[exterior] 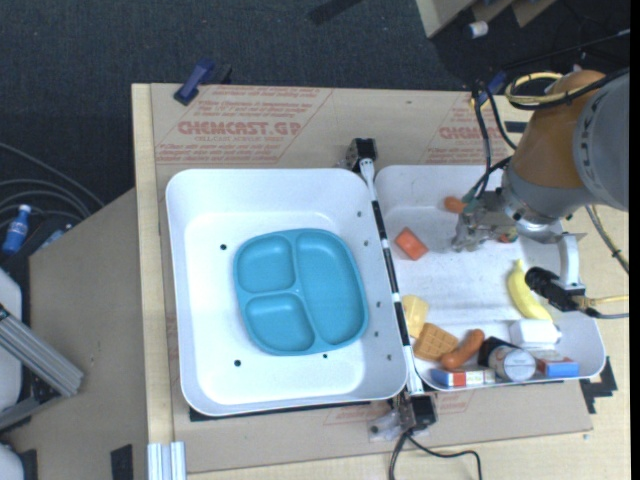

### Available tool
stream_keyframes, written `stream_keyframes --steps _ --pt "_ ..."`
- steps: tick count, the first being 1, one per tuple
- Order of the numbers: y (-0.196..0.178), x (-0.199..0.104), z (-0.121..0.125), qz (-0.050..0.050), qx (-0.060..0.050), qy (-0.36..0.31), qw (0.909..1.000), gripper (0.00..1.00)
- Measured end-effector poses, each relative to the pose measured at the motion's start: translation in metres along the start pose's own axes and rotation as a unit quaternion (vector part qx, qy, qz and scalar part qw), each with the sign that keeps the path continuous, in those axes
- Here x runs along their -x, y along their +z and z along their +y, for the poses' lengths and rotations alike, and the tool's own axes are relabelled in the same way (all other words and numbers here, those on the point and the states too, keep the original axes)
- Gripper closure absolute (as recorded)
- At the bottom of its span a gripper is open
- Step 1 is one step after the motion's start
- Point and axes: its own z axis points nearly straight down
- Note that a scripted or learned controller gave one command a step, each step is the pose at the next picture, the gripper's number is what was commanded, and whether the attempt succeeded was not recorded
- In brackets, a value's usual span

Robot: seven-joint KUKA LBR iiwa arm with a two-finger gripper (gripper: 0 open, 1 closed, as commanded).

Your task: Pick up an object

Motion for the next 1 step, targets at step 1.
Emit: stream_keyframes --steps 1 --pt "0.0002 0.0 -0.0001 0.0 0.0 0.0 1.0 0.0"
